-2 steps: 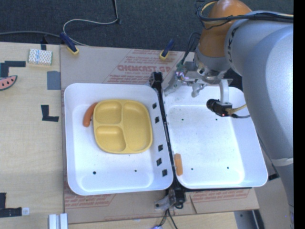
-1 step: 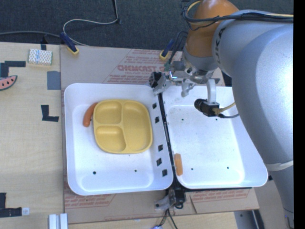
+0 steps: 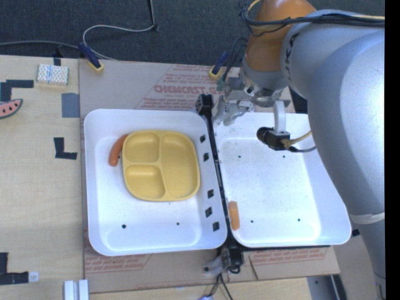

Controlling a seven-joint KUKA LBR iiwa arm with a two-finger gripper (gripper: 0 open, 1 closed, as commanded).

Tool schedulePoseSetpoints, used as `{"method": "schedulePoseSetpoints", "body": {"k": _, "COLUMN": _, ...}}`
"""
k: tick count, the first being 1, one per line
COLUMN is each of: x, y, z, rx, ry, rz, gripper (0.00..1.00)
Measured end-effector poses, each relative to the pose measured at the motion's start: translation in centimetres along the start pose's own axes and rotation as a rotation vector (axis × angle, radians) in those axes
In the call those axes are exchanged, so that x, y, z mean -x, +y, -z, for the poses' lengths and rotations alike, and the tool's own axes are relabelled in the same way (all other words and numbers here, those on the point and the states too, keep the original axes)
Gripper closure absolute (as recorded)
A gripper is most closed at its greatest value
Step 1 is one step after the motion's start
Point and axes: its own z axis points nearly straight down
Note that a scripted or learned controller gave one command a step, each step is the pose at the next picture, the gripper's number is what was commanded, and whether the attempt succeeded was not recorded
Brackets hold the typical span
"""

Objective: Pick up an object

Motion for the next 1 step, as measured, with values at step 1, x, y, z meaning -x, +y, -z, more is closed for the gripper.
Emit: {"method": "schedulePoseSetpoints", "body": {"k": 1, "x": 0.03, "y": -0.01, "z": -0.02, "rx": 0.0, "ry": -0.001, "rz": 0.0, "gripper": 0.0}}
